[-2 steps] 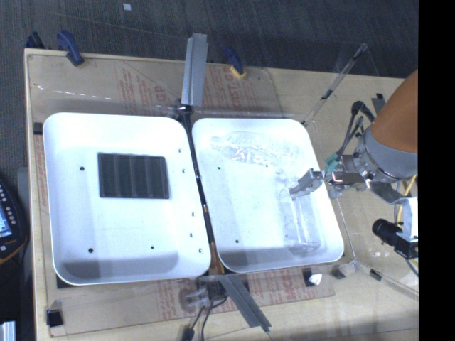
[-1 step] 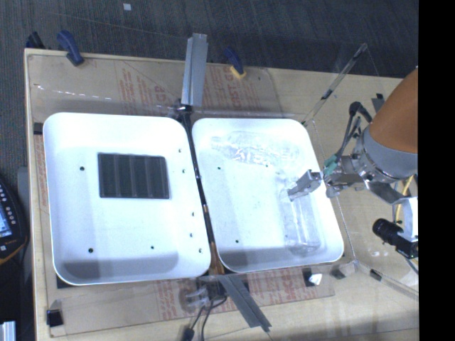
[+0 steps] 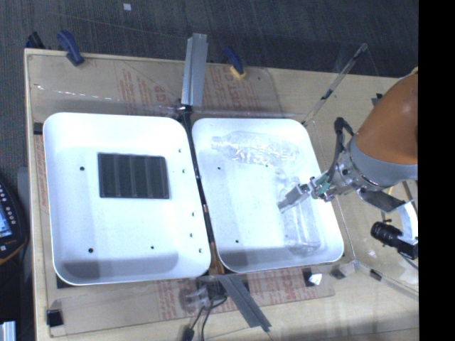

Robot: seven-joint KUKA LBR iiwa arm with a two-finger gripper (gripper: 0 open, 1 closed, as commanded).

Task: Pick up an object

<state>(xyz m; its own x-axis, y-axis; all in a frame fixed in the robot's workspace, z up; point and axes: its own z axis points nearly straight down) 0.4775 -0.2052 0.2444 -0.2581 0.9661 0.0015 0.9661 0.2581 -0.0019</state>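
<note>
Bottles of clear plastic are the things on offer, and both lie in the right bin (image 3: 234, 254), but the bench (image 3: 85, 307) comes first by size: a pale wooden top with reddish printed sheeting showing around the bins and blue clamps (image 3: 71, 48) at its far edge. On it sit two shallow white bins side by side, touching along the middle. The left bin (image 3: 64, 212) holds a dark ribbed rectangular panel (image 3: 134, 175), lying flat toward its far half. A grey metal bar (image 3: 194, 69) stands at the far junction of the bins, and another (image 3: 245, 305) slants away at the near junction.

The arm (image 3: 387, 130) reaches in from the right, its orange band above a grey wrist, hanging over the right bin's right rim.

One clear bottle (image 3: 252, 149) lies on its side along the far wall of the right bin, neck pointing left. A second clear bottle (image 3: 300, 222) lies near the right wall, running toward the near corner; its outline is faint against the white.

The gripper (image 3: 295, 197) points left over that second bottle's far end. Its fingers blur together against the plastic, so I cannot tell how wide they stand or whether anything is between them.
</note>
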